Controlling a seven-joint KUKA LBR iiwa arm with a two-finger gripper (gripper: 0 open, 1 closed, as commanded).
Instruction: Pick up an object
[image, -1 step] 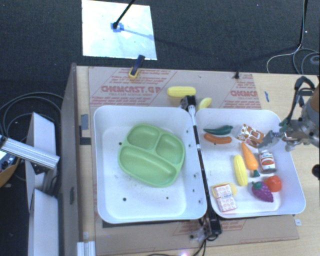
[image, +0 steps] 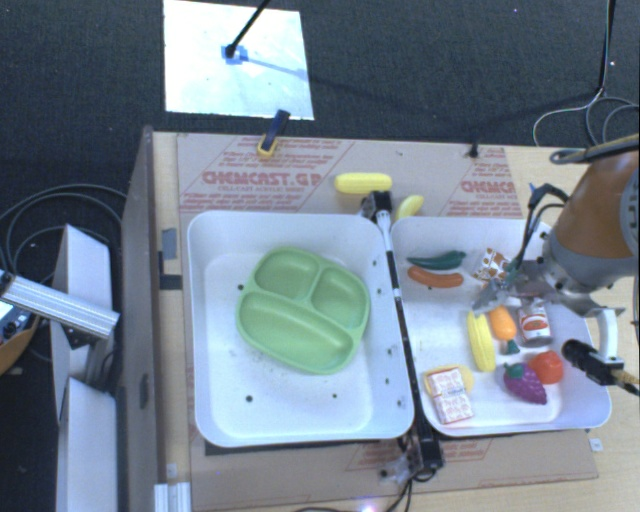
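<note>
Arm: grey wrist with the orange band (image: 600, 205) enters from 3 o'clock and hangs over the right bin's upper right part.
Gripper (image: 515, 292): low over the toys at the right bin's middle; whether the claw is apart or together cannot be told, and nothing is seen between it.
Right bin (image: 430, 330): shallow and white, its rim touching the left bin along a dark clamp strip (image: 393, 290) at the bench's centre.
Task's things: toy foods in the right bin. Green pepper (image: 437, 259) and red sausage (image: 436, 278) lie at 11 o'clock; corn cob (image: 481, 341) and orange carrot (image: 502, 323) just beside the gripper at the centre; small carton (image: 534, 327) touching the carrot's 3 o'clock side; purple grapes (image: 525, 384) and red tomato (image: 547, 367) at 5 o'clock; two cracker blocks (image: 450, 393) at 7 o'clock near the front rim.
Open room: bare white floor runs between the sausage and the crackers on the right bin's 9 o'clock side.
Left bin (image: 215, 380): holds a green divided plate (image: 303, 309) at its middle, with bare floor all round, widest at 6 o'clock.
Bench: printed cardboard sheet (image: 290, 175) under both bins; yellow handle (image: 363, 183) at 12 o'clock by the clamp.
Room: dark carpet, a pale sheet (image: 238, 60) at 12 o'clock, cables (image: 40, 230) at 9 o'clock.
</note>
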